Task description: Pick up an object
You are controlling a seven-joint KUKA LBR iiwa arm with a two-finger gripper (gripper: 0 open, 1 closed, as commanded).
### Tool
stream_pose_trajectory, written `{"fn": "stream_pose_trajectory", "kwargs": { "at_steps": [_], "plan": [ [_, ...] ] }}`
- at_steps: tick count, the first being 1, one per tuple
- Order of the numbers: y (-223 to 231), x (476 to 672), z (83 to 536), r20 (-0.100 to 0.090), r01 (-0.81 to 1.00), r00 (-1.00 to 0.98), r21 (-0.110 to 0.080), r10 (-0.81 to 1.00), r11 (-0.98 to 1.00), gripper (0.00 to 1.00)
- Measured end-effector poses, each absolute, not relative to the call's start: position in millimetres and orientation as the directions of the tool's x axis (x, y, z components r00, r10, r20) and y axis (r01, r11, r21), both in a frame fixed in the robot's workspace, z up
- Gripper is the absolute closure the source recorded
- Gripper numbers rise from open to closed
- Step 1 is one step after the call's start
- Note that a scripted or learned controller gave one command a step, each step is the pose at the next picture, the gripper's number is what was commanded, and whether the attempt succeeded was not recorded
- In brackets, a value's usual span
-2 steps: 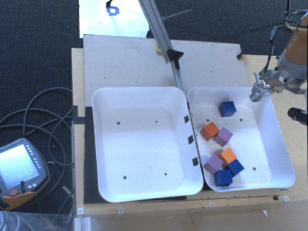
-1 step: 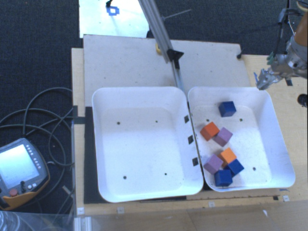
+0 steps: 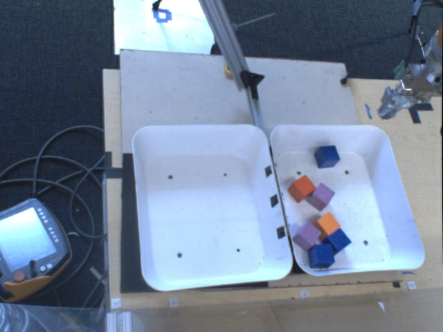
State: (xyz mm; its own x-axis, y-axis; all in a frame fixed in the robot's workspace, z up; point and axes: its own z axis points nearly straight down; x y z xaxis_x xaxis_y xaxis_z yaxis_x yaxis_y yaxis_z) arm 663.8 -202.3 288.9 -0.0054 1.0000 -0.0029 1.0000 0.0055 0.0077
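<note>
The right bin (image 3: pixel 398 185) holds several small blocks. A blue cube (image 3: pixel 327 156) lies toward its far side. An orange cube (image 3: pixel 301 188) touches a purple cube (image 3: pixel 320 196) near the middle. At the near side, another orange cube (image 3: pixel 329 223), a purple cube (image 3: pixel 306 236) and two blue cubes (image 3: pixel 338 240) (image 3: pixel 320 255) cluster together. My gripper (image 3: pixel 391 106) hangs at the right edge of the view, beyond the bin's far right corner, above the bench and away from all the blocks. Nothing shows between its fingers.
The left bin (image 3: pixel 145 206) stands beside the right one. A slanted metal pole (image 3: pixel 225 33) crosses the far bench to the bins' shared wall. A teach pendant (image 3: pixel 28 244) and cables lie on the floor at the left.
</note>
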Motion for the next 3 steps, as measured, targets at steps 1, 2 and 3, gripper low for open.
{"fn": "stream_pose_trajectory", "kwargs": {
  "at_steps": [1,2,3],
  "plan": [
    [-152,659.8,270,0.001,1.000,-0.009,0.001,1.000,0.009,1.00],
    [-91,653.8,255,0.002,1.000,-0.011,0.000,1.000,0.011,1.00],
    [-33,650.6,241,0.002,1.000,-0.011,0.000,1.000,0.011,1.00]
  ]
}}
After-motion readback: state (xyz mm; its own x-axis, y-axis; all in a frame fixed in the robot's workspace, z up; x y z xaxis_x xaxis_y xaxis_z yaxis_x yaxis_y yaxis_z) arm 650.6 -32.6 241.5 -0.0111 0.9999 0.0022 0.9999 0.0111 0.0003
